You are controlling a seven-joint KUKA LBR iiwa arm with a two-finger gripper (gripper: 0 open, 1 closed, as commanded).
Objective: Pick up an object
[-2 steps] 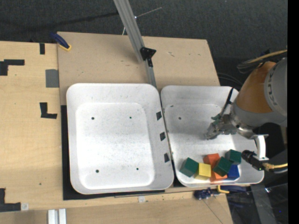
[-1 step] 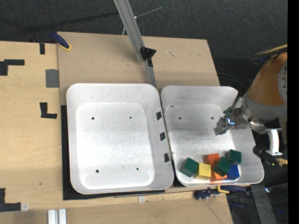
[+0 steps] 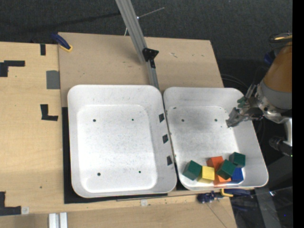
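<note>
I see the tool [image 3: 233, 119] at about 3 o'clock over the right bin [image 3: 199, 101], near its right wall; I cannot tell its state. The blocks lie clustered at the bin's 5 o'clock corner: green block [image 3: 192, 169], yellow block [image 3: 207, 173], orange block [image 3: 216, 162], blue block [image 3: 238, 175]. The left bin [image 3: 114, 94] sits just beside, on the table [image 3: 104, 56].

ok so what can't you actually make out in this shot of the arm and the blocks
- Gripper, camera view: small and dark over the right bin; open or shut is unclear.
- Pile of blocks, camera view: they overlap at the bin's near edge, so the count and what lies beneath the green, yellow, orange and blue ones is hidden.
- Arm, camera view: cut off by the right edge.
</note>
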